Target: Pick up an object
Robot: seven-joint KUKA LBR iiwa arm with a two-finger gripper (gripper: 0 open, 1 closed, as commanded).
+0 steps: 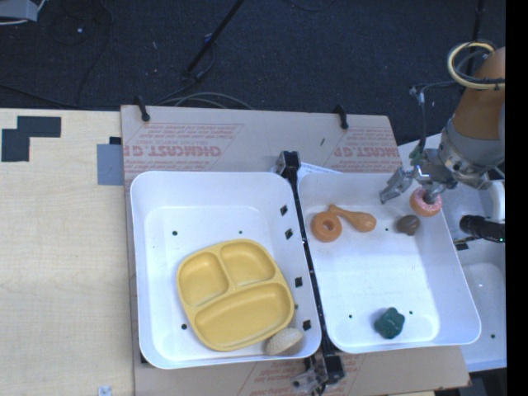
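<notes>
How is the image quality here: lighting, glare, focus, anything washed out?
Camera view: lighting is soft and even, with faint shadows inside the white bins; the bin floors are bright and nearly washed out; the yellow tray and green object read clearly; the gripper at the right edge looks soft and slightly blurred; the floor above is dark.

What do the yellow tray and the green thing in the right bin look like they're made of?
The yellow tray looks like moulded plastic: one even colour, smooth rounded compartment walls and a soft sheen. The green thing looks matte and lumpy with no highlights, so perhaps foam, rubber or fabric; it is too small to tell.
</notes>
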